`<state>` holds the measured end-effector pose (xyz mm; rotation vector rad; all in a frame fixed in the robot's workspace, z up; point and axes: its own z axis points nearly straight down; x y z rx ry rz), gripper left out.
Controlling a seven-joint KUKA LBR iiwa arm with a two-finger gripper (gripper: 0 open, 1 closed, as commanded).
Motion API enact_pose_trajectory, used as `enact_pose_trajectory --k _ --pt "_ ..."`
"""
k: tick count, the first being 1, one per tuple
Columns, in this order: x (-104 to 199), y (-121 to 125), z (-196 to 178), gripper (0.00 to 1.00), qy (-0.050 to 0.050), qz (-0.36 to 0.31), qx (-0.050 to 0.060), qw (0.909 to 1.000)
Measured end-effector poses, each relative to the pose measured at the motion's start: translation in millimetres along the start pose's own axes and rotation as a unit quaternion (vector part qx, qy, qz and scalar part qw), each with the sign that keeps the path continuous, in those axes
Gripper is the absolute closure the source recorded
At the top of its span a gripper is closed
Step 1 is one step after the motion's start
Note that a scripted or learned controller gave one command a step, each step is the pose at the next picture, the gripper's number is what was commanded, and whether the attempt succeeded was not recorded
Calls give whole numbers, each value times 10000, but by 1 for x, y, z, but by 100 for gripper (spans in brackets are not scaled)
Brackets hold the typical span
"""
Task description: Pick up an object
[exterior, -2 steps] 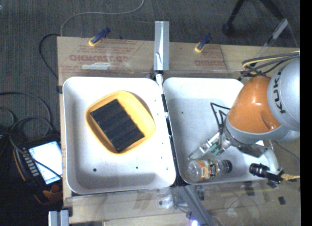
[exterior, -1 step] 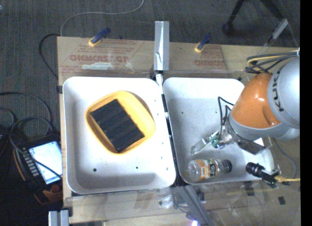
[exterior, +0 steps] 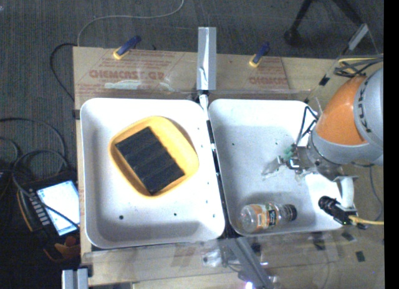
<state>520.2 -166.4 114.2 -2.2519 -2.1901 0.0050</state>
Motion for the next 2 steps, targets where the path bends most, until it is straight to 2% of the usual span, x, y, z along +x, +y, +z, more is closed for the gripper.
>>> enact_pose_trajectory --k 1,2 --pt "-51 46 -64 0 -7 509 -7 9987" --pt "-22 -3 -130 0 -6 -1663 -14 9861"
